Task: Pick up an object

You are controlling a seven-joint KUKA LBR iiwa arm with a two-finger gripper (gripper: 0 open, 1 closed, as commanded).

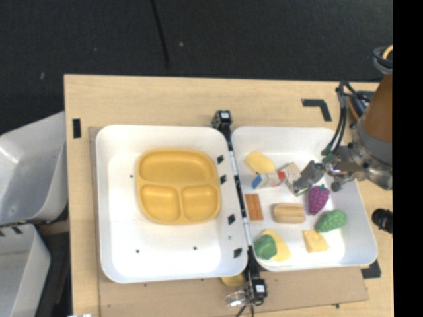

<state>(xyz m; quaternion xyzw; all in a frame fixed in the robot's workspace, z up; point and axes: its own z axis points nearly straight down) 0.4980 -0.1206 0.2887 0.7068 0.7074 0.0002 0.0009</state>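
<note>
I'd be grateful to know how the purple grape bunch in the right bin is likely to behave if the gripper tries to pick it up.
The purple grape bunch looks like a moulded toy, so probably stiff and light. Its bumpy, rounded surface may slip between the fingers. Lying close to the tan bread roll and the green vegetable, it would likely nudge them if pushed.

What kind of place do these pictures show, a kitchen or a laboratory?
Probably a robot grasping lab, not a kitchen: toy food such as purple grapes, two white bins on a wooden bench, and a gripper.

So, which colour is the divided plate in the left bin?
The divided plate is yellow, as the camera view shows.
</note>
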